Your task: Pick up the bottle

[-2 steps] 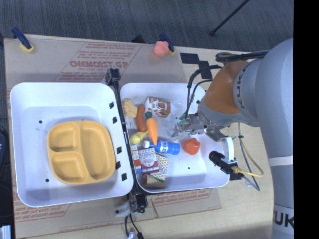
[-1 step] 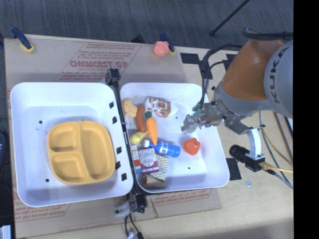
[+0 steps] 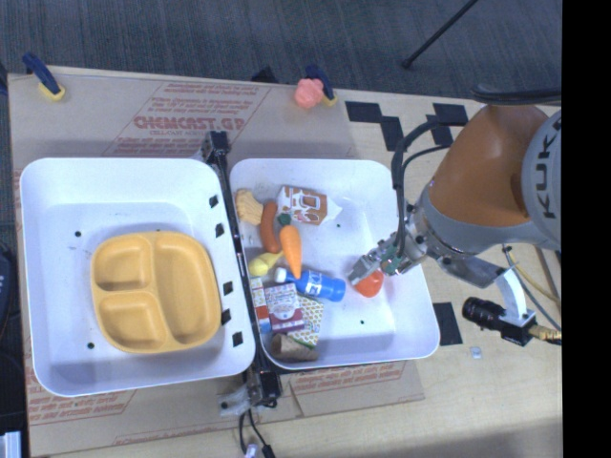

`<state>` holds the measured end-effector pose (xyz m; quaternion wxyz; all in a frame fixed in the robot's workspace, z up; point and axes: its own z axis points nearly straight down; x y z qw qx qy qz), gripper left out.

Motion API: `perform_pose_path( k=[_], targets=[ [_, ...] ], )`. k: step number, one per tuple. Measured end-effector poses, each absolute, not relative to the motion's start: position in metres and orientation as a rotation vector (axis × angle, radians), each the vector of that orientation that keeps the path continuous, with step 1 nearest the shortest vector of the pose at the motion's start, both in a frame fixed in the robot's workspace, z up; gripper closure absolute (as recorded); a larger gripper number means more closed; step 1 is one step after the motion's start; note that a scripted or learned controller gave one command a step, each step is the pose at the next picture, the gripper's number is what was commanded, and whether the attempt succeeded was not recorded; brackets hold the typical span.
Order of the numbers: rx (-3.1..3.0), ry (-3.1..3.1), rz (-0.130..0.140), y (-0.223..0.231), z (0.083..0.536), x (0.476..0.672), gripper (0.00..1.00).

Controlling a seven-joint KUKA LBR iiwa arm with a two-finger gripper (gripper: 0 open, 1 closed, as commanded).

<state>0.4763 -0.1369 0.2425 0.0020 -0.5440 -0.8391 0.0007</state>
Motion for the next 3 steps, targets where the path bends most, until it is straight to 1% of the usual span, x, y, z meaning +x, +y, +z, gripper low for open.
perform_pose_path(
  k=[1,2,3],
  targets=[
    [-1.487,-2.764,0.002,-0.055,0.191,0.476,1.0],
    [-1.927,-2.48,0.002,-0.048,0.282,0.477,1.0],
    [-1.681,-2.65,0.003,-0.032,0.228,0.476,1.0]
  ],
)
